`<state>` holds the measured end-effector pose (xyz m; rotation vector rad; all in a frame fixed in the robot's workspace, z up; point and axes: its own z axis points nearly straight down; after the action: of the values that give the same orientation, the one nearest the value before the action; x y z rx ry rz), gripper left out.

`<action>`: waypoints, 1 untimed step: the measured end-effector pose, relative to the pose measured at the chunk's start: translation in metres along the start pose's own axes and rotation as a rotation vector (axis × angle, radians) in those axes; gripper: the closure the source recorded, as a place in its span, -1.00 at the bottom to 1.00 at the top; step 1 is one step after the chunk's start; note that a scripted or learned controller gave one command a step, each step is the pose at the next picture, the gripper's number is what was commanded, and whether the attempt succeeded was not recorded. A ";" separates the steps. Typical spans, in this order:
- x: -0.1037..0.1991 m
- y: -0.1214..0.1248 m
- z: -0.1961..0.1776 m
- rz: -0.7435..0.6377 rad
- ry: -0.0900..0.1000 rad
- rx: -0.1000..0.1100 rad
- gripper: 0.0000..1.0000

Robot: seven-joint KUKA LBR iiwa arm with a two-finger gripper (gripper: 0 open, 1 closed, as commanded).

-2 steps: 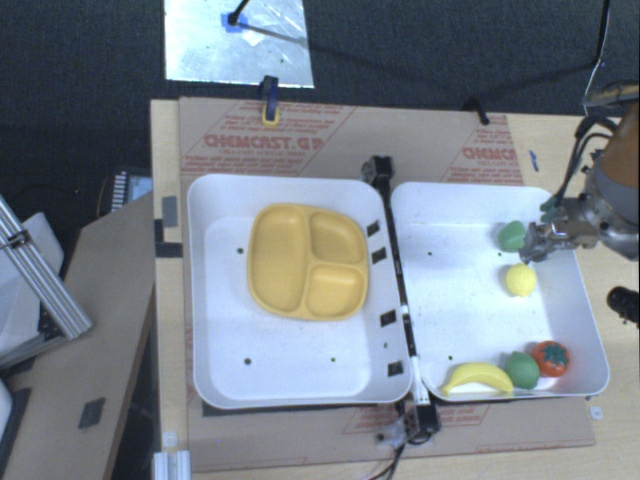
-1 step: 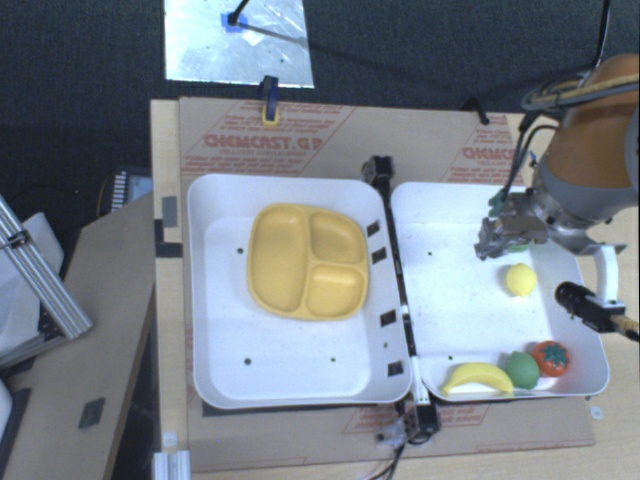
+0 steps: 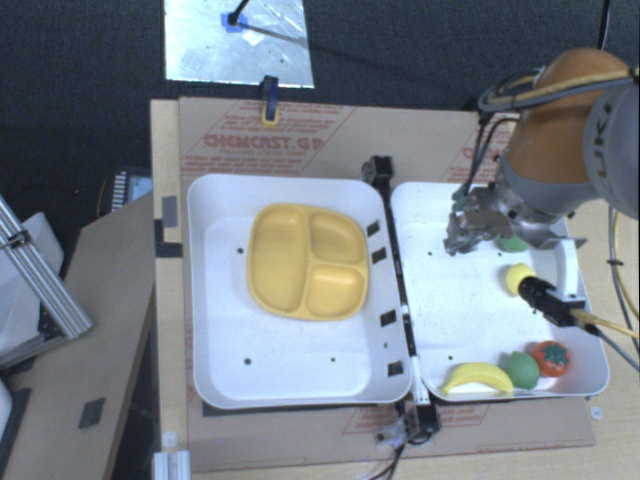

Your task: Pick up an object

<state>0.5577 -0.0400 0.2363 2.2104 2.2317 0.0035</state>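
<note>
Two white bins sit side by side on the desk [image 3: 170, 148]. The pincer [image 3: 462, 238] hangs over the right bin [image 3: 440, 298], its state unclear; a yellow tray [image 3: 305, 261] lies in the left bin [image 3: 220, 298].

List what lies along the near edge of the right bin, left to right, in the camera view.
Banana → green fruit → tomato.

Left of the dull metal gripper [image 3: 462, 240] lie smooth white plastic bins [image 3: 215, 298] and a matt yellow plastic tray [image 3: 305, 261], below it a glossy plastic banana [image 3: 478, 378], all on printed brown cardboard [image 3: 300, 138].
</note>
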 end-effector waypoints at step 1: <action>0.048 0.002 -0.003 0.000 0.001 0.001 1.00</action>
<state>0.5596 0.0076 0.2398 2.2107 2.2326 0.0035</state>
